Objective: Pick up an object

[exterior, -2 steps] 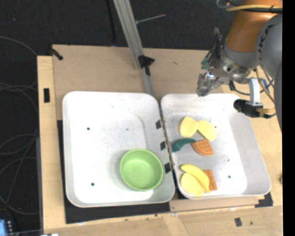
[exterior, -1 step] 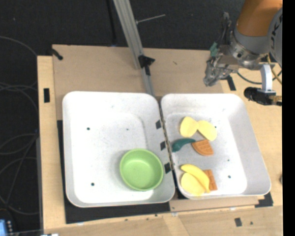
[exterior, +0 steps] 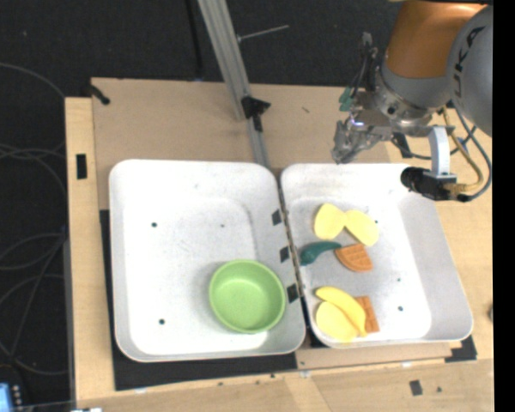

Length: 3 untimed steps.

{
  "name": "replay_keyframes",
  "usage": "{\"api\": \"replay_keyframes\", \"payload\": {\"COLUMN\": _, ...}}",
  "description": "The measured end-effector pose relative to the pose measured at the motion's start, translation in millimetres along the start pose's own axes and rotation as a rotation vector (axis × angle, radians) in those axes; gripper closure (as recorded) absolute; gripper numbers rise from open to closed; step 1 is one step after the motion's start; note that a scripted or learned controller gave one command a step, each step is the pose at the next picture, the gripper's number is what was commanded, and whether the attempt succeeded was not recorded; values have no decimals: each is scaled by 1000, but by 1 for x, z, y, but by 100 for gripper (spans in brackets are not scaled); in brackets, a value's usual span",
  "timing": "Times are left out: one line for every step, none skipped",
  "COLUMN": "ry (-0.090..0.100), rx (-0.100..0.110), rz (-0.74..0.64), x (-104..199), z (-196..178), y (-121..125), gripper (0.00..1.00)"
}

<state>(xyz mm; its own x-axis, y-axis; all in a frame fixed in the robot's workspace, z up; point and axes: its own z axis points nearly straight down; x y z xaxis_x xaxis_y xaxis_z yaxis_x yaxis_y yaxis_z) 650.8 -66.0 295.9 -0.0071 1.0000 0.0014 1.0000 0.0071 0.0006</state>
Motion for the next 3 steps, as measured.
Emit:
{"api": "replay_keyframes", "payload": {"ry": 0, "rx": 0, "rz": 0, "x": 41, "z": 0, "y": -25, "gripper": 100}}
{"api": "replay_keyframes", "payload": {"ry": -1, "rx": 1, "rz": 1, "x": 84, "z": 16, "y": -40, "gripper": 100}}
{"api": "replay_keyframes", "payload": {"ry": -2, "rx": 2, "rz": 2, "x": 120, "z": 30, "y": -61, "gripper": 100}}
